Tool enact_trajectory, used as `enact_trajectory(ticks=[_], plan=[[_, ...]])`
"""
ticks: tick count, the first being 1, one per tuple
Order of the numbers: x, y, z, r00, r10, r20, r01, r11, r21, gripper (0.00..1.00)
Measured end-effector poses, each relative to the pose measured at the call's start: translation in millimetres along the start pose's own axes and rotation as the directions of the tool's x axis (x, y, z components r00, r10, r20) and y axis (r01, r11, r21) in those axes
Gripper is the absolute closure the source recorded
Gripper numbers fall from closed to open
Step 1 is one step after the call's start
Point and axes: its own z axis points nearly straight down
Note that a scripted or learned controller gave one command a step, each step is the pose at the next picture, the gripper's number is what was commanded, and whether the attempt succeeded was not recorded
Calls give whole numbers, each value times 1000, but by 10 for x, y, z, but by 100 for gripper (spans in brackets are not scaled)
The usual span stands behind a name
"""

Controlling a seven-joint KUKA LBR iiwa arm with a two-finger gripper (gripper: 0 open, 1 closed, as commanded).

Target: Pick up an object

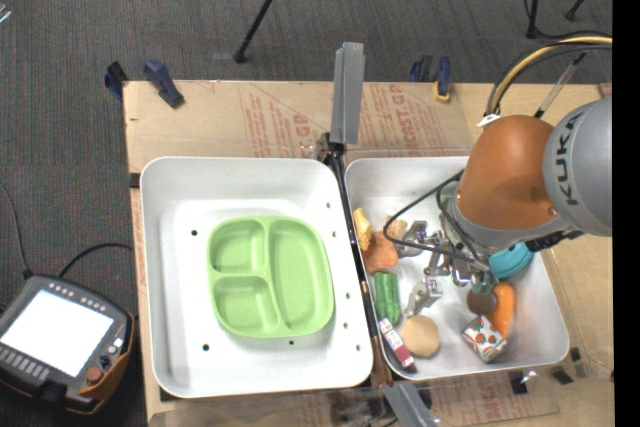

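Bins sit side by side on your cardboard-topped bench (250,115), both shallow, white and smooth with rounded corners. In the left bin (165,215) you see a pale green plastic tray (270,277), glossy, rounded at the corners and split into three compartments: two small ones on the left and one long one on the right.

The right bin (555,320) holds a cluster of small toy foods. Along its left wall lie an orange rounded piece (380,256) with a yellow bit (362,228) just above it, a dark green cucumber-shaped piece (387,297) below, and a small red and white packet (395,343) near the front corner. Beside the packet rests a smooth tan ball, potato-like (421,336). Further right you find a tapered orange carrot (504,308) touching a dull brown round piece (482,299), and below them a small white carton with red print (484,340). A teal round object (512,261) peeks out from under the arm.

The arm (590,170) comes in from the right, matte grey with a glossy orange band (510,175) bulging above the wrist. Its metal gripper (437,277) hangs low over the middle of the right bin, among black cables, between the orange piece and the brown one. You cannot tell from this angle how it is set, and nothing is visibly caught in it.

A grey post (348,95) stands upright behind the seam between the bins, blue clamps (160,80) grip the bench's back edge, and a pendant with a pale screen (60,340) lies on the carpet at the lower left
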Motion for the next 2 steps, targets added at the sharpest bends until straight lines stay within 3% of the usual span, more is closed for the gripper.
enact_trajectory(ticks=[1, 2], plan=[[685, -552, -17, 999, -46, 7, 46, 999, 2, 0], [687, -531, -100, 999, -50, 3, 50, 999, -1, 100]])
